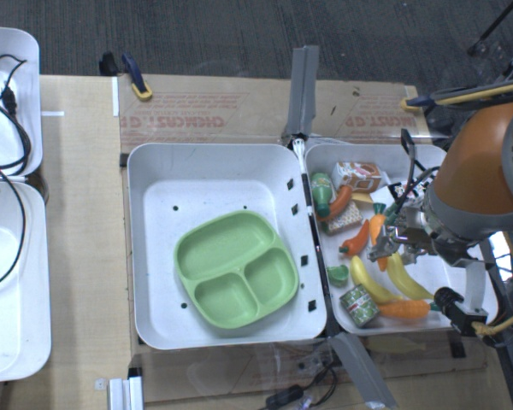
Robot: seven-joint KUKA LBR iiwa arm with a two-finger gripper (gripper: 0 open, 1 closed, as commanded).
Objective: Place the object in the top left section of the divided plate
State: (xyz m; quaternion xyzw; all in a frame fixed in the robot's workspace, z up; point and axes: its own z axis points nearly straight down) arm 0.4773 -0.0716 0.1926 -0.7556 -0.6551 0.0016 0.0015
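Toys crowd the right-hand bin (487,301) nearest the arm's side of the tabletop (77,229): at the near end a small green can (358,305), an orange carrot (403,310) and two yellow bananas (392,282) lying side by side, their long axes slanting from upper left down to lower right. The claw (390,242) hangs just above the bananas' upper ends, low in the clutter, beside a second orange piece (365,236). Whether it is parted or clenched I cannot tell — cables and the grey wrist hide its tips, and nothing can be seen gripped in it.

Which toy is meant as the object is not clear; my guess is one of the pieces directly under the claw, a banana or the orange one. All of them sit in the right bin.

Across the central divider, in the left bin (154,186), lies the green divided plate (236,268), turned at a slant. Its large section (224,244) faces up and left; two smaller sections lie on its lower right side. So the goal lies to the left of the claw in this view, over the bin wall — a lift first, then a sideways carry.

Farther back in the right bin sit a green bottle-like toy (322,191) and a red-and-white packet (359,176).
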